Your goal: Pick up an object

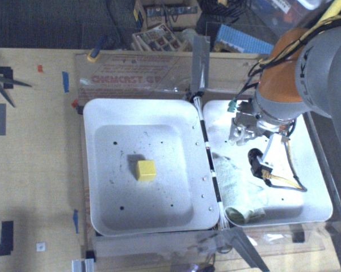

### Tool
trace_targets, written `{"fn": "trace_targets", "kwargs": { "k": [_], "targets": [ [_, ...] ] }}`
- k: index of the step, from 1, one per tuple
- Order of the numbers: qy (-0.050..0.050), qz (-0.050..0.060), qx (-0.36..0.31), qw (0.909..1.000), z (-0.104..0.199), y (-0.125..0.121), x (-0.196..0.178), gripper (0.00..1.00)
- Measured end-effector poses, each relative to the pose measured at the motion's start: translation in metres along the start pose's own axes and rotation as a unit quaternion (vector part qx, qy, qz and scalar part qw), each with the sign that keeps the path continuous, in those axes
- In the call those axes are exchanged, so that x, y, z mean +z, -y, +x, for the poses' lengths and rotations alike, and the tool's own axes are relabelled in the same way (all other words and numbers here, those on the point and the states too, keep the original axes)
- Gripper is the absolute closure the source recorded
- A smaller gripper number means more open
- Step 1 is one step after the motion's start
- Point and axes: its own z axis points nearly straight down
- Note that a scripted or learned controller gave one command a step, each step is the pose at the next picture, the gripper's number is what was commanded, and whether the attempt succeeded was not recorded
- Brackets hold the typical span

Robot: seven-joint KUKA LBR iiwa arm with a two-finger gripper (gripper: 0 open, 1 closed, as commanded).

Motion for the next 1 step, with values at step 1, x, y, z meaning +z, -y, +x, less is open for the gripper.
{"fn": "trace_targets", "kwargs": {
  "k": [1],
  "targets": [
    [0.000, -0.003, -0.105, 0.9945, 0.0684, -0.0456, -0.0803, 1.00]
  ]
}}
